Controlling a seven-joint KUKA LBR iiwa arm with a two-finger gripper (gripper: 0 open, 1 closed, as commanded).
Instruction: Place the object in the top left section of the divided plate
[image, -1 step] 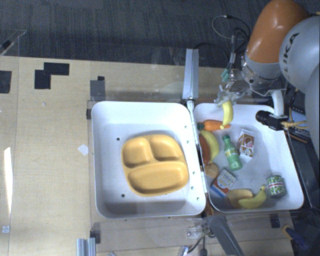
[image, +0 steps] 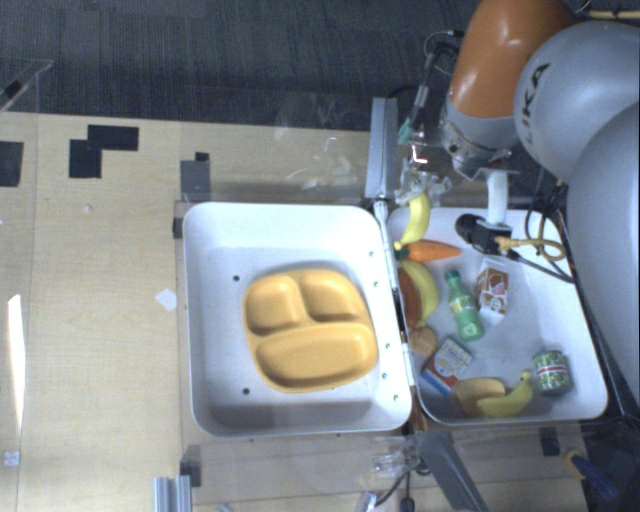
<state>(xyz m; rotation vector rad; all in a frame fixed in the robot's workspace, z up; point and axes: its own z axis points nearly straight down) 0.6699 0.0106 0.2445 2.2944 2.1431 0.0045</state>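
Camera view has the arm reaching in from the right, orange band high, and the gripper (image: 421, 188) sitting at the top left corner of the right bin (image: 585, 330). A small banana (image: 417, 217) hangs right beneath it, upright, its upper end up among the gripper's parts. Whether it is truly pinched or just standing against the bin wall, I cannot tell, and I cannot tell either whether the fingers are apart or together; that spot is a tangle of metal and glare.

Below it lies a carrot (image: 433, 250), then another banana (image: 423, 290), a green bottle (image: 463, 308), a small carton (image: 492, 290), a can (image: 550, 371) and a third banana (image: 503, 396) near the bottom edge.

Over in the left bin (image: 210, 300) the yellow divided plate (image: 310, 328) waits, and its top left section (image: 274, 302) has nothing in it.

My read on the banana: light, smooth-skinned and curved, so it will want to swing or slip if held by one end. A hold across the thick middle, square to the curve, looks the safer bet. From here the target is well apart, across the wall between the bins.
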